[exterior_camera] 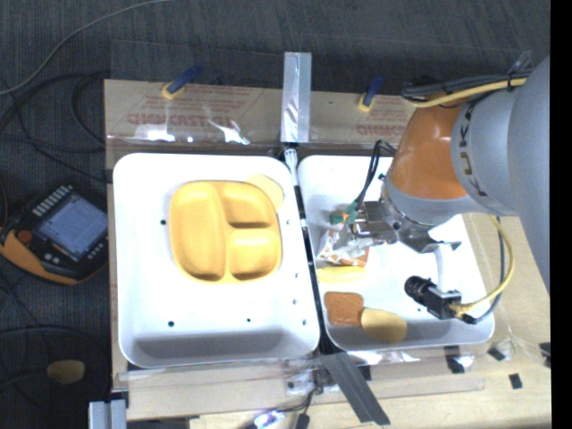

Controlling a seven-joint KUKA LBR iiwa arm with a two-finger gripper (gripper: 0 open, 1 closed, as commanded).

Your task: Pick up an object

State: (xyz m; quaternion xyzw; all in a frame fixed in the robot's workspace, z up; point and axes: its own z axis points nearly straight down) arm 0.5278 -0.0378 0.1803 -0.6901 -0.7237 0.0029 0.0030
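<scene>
My gripper [356,226] is down in the right bin [393,172], at its left half, right over a small crinkled packet [342,254] in white, orange and green. The wrist hides the fingertips. A brown square block [343,308] and a tan rounded piece [383,325] lie together at the bin's near edge. The left bin [143,266] holds a yellow divided tray [225,229] lying flat at its centre.
A black cable plug [433,297] on a yellow cord hangs over the right bin's near right part. A metal divider strip [297,96] stands behind the two bins. A handheld pendant [55,232] lies on the floor at the left.
</scene>
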